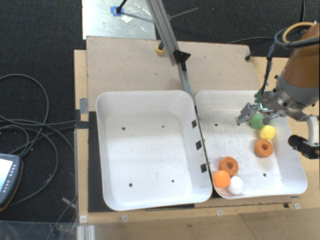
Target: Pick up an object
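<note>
Likeliest target: a green ball, resting on the floor of the right bin, toward its far side. Touching or overlapping that green ball from above and to the left in the camera view: the gripper, hung from the grey arm with the orange band. Cannot tell how wide the gripper stands, nor whether anything is caught in it; partly covered by metal, yet seemingly down on the bin floor. Judged so: reach made, grasp unproven, lift not yet done. Left to do: close on the ball for certain, then raise it clear.

Just beside the green ball, on its near right: a yellow ball. Nearer the camera than that: an orange ring. Well apart from the green ball, toward the bin's near-left corner: a second orange ring, an orange ball and a white ball, huddled together and touching.

Further left of the green ball, across the divide: the left bin, white too. Beyond the green ball, slanting up and away: a grey metal post.

No brand, label or lettering legible anywhere. Far left of the green ball, a screened handset on the dark floor, display too small to read.
</note>
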Controlling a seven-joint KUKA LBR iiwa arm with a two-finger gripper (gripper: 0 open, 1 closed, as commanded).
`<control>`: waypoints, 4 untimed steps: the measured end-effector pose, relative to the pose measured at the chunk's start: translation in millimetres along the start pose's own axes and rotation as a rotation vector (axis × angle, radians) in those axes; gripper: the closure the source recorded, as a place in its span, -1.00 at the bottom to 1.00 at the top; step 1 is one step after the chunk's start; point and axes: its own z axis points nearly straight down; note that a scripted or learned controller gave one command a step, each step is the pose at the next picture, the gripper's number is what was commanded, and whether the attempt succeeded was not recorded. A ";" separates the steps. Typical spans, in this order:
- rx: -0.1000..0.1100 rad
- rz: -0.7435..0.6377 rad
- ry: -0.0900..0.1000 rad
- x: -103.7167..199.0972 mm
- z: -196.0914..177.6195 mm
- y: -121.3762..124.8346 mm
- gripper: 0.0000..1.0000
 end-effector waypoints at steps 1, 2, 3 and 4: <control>-0.004 0.001 -0.001 -0.3 -2.1 0.8 -1.00; 0.002 0.004 0.000 -0.4 59.9 4.8 -1.00; 0.000 0.003 0.000 -2.7 103.5 9.8 -1.00; 0.001 0.003 0.000 -2.3 150.9 9.5 -1.00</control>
